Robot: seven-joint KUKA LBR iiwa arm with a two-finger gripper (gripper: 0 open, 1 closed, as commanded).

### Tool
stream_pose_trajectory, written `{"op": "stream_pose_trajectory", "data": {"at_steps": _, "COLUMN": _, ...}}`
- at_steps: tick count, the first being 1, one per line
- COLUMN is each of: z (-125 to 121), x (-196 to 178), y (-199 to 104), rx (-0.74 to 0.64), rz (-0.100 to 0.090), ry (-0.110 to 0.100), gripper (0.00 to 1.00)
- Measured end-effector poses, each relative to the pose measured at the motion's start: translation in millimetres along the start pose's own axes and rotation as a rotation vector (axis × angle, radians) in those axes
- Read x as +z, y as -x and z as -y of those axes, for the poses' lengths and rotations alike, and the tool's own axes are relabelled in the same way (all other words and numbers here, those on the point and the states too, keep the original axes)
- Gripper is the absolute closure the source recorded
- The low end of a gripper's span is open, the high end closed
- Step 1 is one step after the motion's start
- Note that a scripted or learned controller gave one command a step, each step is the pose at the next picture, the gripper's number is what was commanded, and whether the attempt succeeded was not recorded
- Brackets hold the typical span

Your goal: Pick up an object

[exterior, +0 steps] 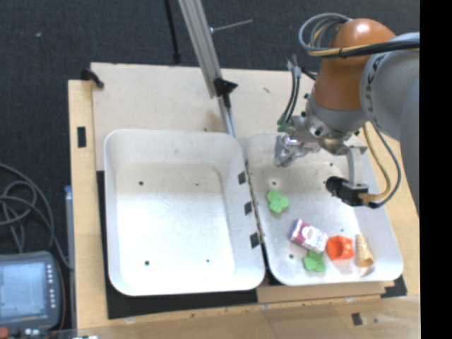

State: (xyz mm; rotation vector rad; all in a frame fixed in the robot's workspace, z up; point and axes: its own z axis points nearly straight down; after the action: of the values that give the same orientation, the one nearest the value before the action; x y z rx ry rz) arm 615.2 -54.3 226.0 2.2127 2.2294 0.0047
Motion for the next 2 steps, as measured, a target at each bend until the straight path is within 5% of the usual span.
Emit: {"op": "stream_pose_trajectory", "data": {"at_steps": 2, "z": 18.9, "x": -17.8, "y": -94.7, "rx": 0.000, "rz": -0.001, "ry": 0.000, "gripper": 1.00}}
